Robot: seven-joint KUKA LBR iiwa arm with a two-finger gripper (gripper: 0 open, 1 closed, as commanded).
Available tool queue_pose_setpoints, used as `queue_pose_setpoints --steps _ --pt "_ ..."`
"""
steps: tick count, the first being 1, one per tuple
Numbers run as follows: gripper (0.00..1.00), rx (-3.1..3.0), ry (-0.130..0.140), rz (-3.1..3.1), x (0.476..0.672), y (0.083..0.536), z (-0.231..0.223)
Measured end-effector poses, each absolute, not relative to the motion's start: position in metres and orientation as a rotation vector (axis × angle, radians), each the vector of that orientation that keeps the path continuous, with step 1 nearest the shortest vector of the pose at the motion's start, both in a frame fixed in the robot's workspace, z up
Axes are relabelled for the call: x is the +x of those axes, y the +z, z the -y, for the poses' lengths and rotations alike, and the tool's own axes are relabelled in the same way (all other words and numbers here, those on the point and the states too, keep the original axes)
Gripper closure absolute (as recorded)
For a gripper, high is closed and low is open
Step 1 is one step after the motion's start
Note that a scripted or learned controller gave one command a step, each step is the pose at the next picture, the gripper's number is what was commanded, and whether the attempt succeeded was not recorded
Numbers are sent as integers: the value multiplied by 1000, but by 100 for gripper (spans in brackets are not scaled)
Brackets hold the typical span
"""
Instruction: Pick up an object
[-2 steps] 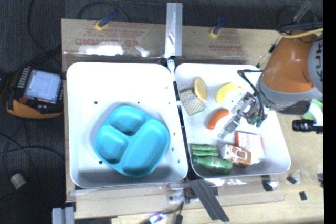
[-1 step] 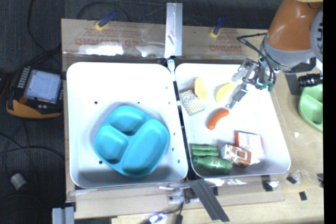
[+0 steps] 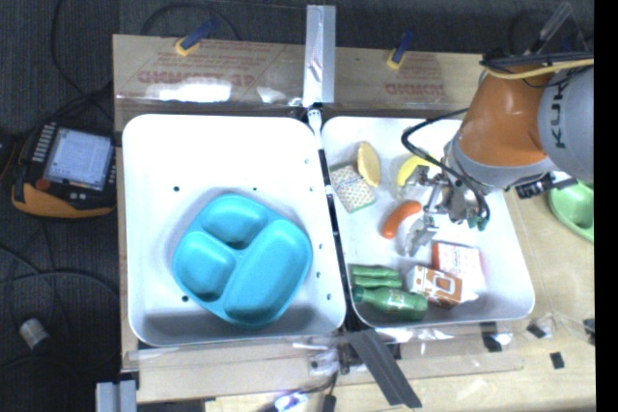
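Camera view shows the gripper (image 3: 422, 232) low in the right bin (image 3: 517, 289), just beside the orange object (image 3: 399, 218), whether its fingers are released or clenched cannot be told; the approach step seems underway, calling next for a centred descent.

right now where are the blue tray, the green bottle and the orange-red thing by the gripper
blue tray (image 3: 243, 258), camera view, middle of the tray
green bottle (image 3: 388, 300), camera view, along its body
orange-red thing (image 3: 399, 218), camera view, its middle
gripper (image 3: 422, 236), camera view, at its tip
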State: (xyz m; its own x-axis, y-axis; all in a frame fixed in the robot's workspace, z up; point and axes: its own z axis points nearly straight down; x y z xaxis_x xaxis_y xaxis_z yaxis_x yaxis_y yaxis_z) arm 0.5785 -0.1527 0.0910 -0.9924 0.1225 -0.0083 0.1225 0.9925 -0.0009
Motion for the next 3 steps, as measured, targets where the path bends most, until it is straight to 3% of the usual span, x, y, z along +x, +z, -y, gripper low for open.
queue_pose_setpoints --steps 1,2,3 --pt "0 20 1 -3137 649 183 139" --pt "0 -211 -1 -3132 587 188 205" --pt "0 -215 3 -3131 544 112 190"
